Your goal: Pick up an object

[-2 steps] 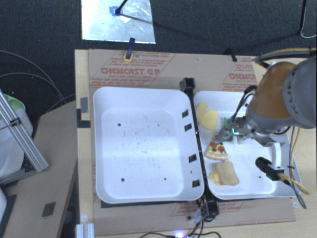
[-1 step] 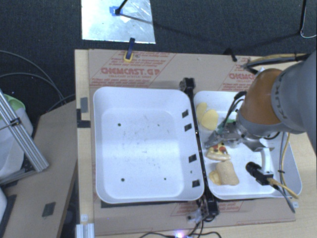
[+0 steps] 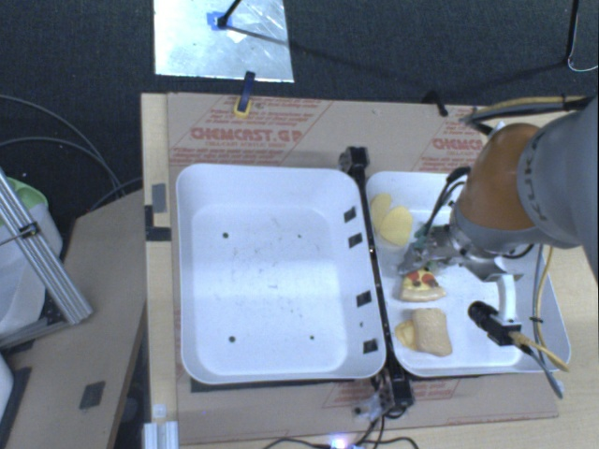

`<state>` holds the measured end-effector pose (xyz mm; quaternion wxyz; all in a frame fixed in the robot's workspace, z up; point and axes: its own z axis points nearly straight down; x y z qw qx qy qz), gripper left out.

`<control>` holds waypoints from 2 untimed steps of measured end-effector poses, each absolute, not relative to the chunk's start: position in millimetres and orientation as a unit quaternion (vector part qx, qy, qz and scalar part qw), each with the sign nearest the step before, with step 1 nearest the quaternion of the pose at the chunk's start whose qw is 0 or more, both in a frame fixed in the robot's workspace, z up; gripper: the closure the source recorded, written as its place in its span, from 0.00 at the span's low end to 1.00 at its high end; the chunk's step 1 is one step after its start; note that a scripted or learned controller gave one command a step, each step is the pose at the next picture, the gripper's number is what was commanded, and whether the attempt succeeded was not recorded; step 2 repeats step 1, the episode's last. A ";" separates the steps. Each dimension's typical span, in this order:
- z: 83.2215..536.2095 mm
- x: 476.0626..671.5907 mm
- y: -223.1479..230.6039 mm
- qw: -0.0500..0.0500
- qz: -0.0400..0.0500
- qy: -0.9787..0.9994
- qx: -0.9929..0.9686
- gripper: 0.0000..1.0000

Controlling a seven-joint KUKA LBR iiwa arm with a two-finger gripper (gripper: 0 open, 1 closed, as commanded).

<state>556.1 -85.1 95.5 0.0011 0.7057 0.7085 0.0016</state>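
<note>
The right bin [image 3: 524,358] holds several toy foods: a pale yellow piece [image 3: 394,221] near its far left, a pizza-slice toy [image 3: 422,286] with red dots in the middle, and a tan bread-like piece [image 3: 430,331] near the front. My gripper [image 3: 418,256] hangs low over the bin, just above the pizza slice and close to the yellow piece. The arm's orange band [image 3: 496,190] and grey wrist cover the bin's right half.
The left bin [image 3: 271,274] lies beside the right one, with a black divider [image 3: 367,260] running between them. Both sit on a cardboard sheet [image 3: 262,129]. A black and yellow cable [image 3: 524,340] hangs by the arm. A metal frame [image 3: 37,260] stands at the far left.
</note>
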 end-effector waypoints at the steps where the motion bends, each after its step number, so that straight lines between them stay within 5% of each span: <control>1: 190.3 581.1 -21.4 0.004 0.005 0.711 0.703 1.00; 2: 190.3 581.1 -21.4 0.004 0.005 0.711 0.703 1.00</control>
